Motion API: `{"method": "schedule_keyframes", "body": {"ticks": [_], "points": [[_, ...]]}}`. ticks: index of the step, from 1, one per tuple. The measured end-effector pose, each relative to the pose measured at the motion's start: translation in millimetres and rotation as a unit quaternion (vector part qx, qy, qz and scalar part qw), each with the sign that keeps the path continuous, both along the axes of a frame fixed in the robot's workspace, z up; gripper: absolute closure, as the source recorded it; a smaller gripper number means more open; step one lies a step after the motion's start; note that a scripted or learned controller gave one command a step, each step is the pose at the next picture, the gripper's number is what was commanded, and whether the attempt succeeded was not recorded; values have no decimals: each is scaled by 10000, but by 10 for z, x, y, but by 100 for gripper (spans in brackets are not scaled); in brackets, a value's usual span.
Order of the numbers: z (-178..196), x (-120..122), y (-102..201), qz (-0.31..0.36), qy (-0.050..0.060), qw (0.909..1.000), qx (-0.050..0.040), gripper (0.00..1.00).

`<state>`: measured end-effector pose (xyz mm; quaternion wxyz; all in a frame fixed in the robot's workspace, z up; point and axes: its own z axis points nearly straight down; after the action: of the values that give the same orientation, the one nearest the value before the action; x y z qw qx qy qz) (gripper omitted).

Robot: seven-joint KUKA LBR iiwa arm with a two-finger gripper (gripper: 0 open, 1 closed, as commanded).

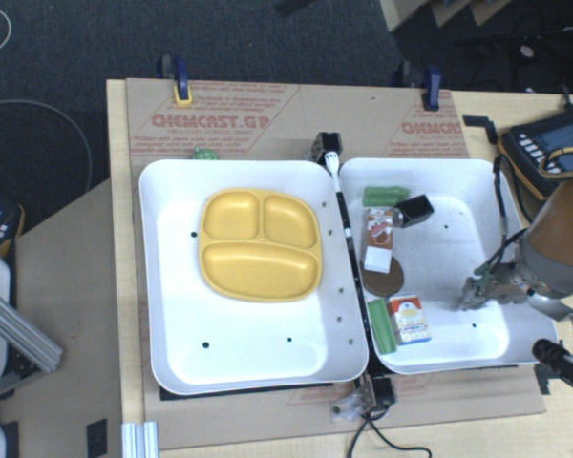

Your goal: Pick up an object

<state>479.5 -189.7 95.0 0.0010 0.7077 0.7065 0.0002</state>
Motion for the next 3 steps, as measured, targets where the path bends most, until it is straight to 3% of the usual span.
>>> {"method": "schedule_keyframes", "body": {"ticks": [1, 2, 3], "points": [[-101, 707, -321, 19, -21, 10000, -15, 100], [-108, 1682, 948, 81, 82, 9999, 22, 100], [-1, 1670, 870, 21, 36, 10000, 7, 100]]}}
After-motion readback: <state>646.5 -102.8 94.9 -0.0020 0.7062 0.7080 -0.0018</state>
